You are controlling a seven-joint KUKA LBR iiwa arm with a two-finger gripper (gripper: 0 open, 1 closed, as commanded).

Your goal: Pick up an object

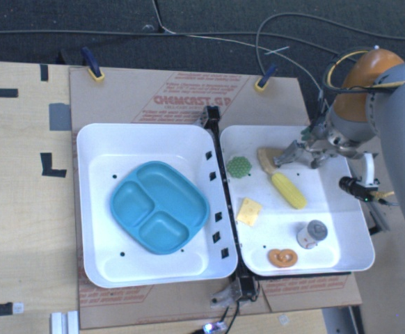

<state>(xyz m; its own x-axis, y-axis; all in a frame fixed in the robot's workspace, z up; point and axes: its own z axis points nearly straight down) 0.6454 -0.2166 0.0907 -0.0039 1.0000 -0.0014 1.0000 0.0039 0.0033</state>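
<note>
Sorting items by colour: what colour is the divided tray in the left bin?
Light blue; the tray shows plainly in the camera view.

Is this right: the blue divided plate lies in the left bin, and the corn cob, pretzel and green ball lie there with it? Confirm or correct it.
One thing is wrong. In the camera view the blue divided plate does lie in the left bin, but the corn cob, pretzel and green ball lie in the right bin, not with the plate.
</note>
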